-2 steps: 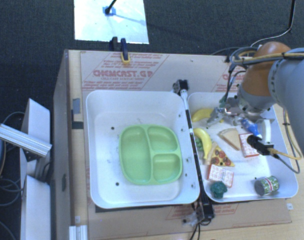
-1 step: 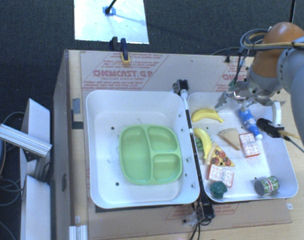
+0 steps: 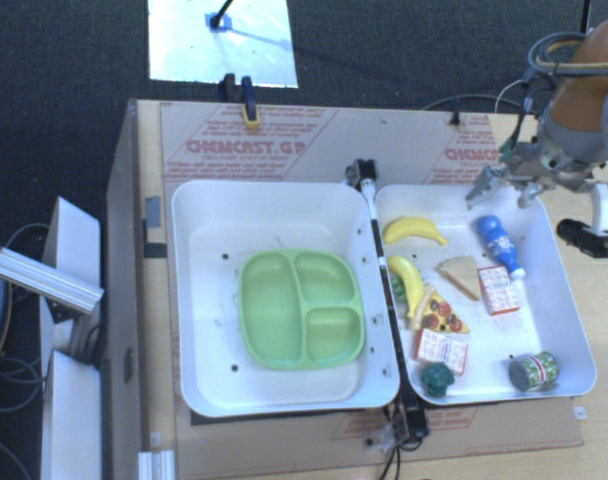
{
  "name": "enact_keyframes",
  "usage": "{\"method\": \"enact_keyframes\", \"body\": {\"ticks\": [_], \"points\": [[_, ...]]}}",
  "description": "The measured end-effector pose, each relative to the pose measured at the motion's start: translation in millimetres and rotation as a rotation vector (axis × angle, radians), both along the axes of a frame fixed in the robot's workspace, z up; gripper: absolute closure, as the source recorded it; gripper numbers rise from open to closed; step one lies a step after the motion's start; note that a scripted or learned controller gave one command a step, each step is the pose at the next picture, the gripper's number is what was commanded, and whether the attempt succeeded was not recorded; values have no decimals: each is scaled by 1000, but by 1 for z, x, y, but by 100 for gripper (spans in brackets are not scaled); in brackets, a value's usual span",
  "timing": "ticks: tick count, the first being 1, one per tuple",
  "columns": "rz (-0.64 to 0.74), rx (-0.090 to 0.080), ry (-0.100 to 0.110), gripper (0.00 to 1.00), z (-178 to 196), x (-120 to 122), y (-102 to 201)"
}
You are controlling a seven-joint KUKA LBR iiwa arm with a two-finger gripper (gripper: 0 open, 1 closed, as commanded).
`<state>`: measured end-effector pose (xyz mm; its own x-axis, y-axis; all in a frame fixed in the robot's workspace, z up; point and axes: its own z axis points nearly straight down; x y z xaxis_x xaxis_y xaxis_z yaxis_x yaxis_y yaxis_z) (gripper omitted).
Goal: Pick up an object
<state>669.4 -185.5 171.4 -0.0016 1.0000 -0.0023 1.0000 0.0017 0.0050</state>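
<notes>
Closest candidate is the blue bottle (image 3: pixel 497 245), lying tilted in the far-right part of the right bin (image 3: pixel 574 298), cap toward the near side. Gripper (image 3: pixel 504 186) sits above the bin's far rim, just beyond the bottle, fingers spread wide with nothing between them. Risks, as I read it: the bottle is round and on its side, so a descent off its axis would likely roll it away or squirt it out on closing; it also lies close to the far wall, so one finger could hit the rim before the other reaches the body. Just near of the bottle a small red-and-white packet (image 3: pixel 500 290) and a bread slice (image 3: pixel 461 277) sit close enough to get clipped or dragged. Further left: two bananas (image 3: pixel 414 231), pizza slice (image 3: pixel 439 313), second packet (image 3: pixel 442 350), broccoli (image 3: pixel 437 378), all bunched, so a grasp there probably catches two things or none. Can (image 3: pixel 534 370) at near right is isolated but round too. Left bin (image 3: pixel 204 268) holds a green divided tray (image 3: pixel 299 308); flat, poor grasp target.
</notes>
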Motion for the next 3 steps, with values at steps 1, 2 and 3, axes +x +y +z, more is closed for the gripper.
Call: {"method": "enact_keyframes", "body": {"ticks": [1,2,3], "points": [[0,3,6,0,-87,-1,-20],[3,0,0,100,-74,1,-21],[2,1,2,100,-86,0,-7]]}}
